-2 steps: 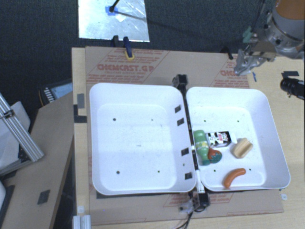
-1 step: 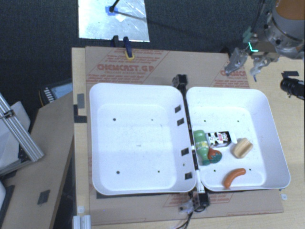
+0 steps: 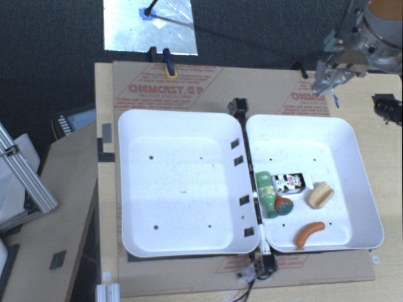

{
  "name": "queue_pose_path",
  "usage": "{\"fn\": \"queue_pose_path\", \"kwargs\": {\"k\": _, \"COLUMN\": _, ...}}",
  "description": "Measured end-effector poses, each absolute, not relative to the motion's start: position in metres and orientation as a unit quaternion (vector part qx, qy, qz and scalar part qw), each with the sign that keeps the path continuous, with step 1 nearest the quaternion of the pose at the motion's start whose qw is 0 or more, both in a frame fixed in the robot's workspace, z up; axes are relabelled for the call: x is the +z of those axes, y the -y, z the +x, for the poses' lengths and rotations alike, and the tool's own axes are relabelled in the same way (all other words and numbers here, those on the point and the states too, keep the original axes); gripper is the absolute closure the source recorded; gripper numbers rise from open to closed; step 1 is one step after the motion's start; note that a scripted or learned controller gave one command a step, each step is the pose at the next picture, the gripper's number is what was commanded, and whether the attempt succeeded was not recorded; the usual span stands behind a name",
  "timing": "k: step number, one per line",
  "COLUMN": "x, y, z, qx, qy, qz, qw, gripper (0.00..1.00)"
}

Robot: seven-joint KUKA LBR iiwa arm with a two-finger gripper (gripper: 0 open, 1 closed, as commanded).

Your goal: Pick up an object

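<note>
While the pincer (image 3: pixel 325 83) hovers beyond the right bin's (image 3: pixel 352 137) far rim.

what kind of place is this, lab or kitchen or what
Likely a robotics lab bench for grasping tests: two white bins clipped side by side on cardboard, toy food such as a sausage, and the arm's tool above.

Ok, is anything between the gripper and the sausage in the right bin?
Nothing visible. The gripper hangs above the bench beyond the right bin's far rim. The sausage lies near the bin's front edge, with bare bin floor between; the bread roll sits just beyond it.
</note>
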State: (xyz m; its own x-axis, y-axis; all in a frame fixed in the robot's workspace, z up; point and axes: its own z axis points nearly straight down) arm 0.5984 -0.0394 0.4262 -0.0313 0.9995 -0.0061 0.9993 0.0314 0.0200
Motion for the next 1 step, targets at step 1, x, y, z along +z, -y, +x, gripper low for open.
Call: {"fn": "queue_pose_path", "kwargs": {"k": 1, "x": 0.4257, "y": 0.0395, "z": 0.5982, "qx": 0.0047, "qy": -0.718, "qz": 0.696, "qw": 0.009, "gripper": 0.00}}
